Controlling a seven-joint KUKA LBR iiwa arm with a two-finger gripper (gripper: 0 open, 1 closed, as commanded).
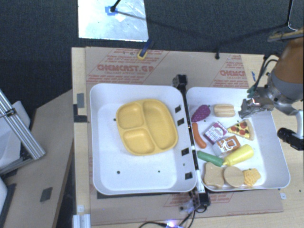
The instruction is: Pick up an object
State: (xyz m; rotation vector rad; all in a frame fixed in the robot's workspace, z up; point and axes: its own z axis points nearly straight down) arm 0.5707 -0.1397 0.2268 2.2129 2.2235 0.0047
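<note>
Camera view, looking down on both bins: the candidates for picking all lie in the right bin (280,167), none lifted. Nearest the gripper (250,106) is the pizza slice (242,129), at the bin's right side toward the far end; it lies flat on the bin floor just on the near side of the gripper, not between the fingers. Left of it, at the far end, a tan bread roll (224,110) and a purple grape bunch (201,112). Toward the middle, a purple-and-white packet (214,131) and an orange-brown packet (228,144), touching or almost so. Along the left wall, an orange-red sausage (198,135); nearer, a green piece (210,158) against a yellow bottle (239,154). At the near end, in a row, a bread slice (213,175), a round cracker (233,176) and a yellow waffle piece (252,176). The gripper hangs low over the far right corner of this bin, at the end of the grey arm (285,87) reaching in from the right; how far its jaws stand apart cannot be told, and nothing is seen held. The left bin (102,141) carries a yellow divided plate (145,126). Judged status: approach made, grasp and lift both outstanding.
</note>
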